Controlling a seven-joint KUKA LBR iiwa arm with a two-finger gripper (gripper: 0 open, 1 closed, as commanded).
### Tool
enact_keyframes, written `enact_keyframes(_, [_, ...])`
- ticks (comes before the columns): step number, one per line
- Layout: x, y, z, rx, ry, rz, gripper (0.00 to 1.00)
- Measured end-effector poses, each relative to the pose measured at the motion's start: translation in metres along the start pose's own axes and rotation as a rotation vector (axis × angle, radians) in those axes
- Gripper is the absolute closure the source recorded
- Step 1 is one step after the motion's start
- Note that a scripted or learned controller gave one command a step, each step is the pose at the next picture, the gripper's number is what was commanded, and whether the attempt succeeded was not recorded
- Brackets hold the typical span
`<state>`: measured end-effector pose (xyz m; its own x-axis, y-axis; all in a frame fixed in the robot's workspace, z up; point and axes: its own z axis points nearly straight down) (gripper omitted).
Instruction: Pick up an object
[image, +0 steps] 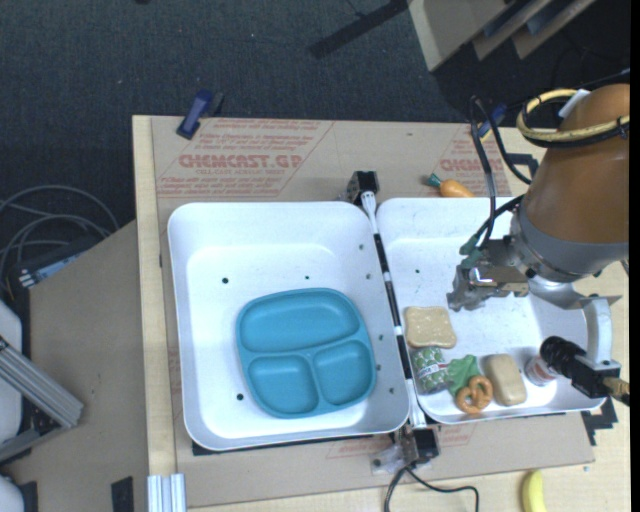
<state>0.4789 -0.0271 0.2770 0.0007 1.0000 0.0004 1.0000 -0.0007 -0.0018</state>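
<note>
Low at the front edge of the bench lies a yellow banana tip (533, 492), off the bins and no part of the job. Just behind it, the right bin (420, 235) holds the likely candidates, all crowded along its near wall: a slice of toast (430, 327), a green packet (431, 368) below it, a green leafy piece (462, 371), a pretzel (473, 394), a tan bread roll (505, 380) and a small round jar (539, 371) further right.

The gripper (470, 290) hangs over the bin's open middle, with the toast just beside it, toward the near wall and a little to the left in the picture. Nothing sits between its fingers as far as can be seen. Whether the jaws stand open or closed I cannot tell; the shape there is dark, small and partly masked by the wrist.

Judging from this, the toast is the nearest object, and the coming move would be a short shift toward the near-left followed by a descent. The slice lies flat, so a clean pinch looks difficult.

Outward, the left bin (200, 240) carries a blue divided tray (305, 350), well apart from the arm. An orange carrot toy (455, 187) rests on the bench behind the right bin.
</note>
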Motion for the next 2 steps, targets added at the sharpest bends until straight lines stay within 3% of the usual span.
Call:
enact_keyframes(1, [0.023, 0.000, 0.021, 0.001, 0.000, -0.001, 1.00])
enact_keyframes(2, [-0.017, 0.081, -0.010, -0.003, -0.001, 0.000, 1.00])
